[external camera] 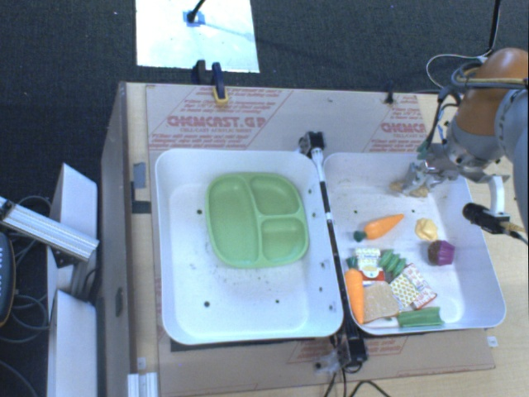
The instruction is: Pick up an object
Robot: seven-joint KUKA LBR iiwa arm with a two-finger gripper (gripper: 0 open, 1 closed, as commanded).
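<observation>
My gripper [419,176] hangs low over the far part of the right bin [488,300], reaching in from the right. A small tan object [410,188] lies right under it, touching or nearly touching it; I cannot make out whether it is gripped. Nearer the front lie an orange carrot [384,225], a yellow piece [426,229] and a purple piece [440,252]. Along the front-left corner sit a second carrot [354,292], a bread slice [380,302], a patterned packet [411,286] and green beans [419,317].
The left bin [186,304] holds a green divided plate [256,220]. A black bar [324,201] runs along the seam between the bins. The arm's grey body and orange band [496,98] stand over the bench's right far corner.
</observation>
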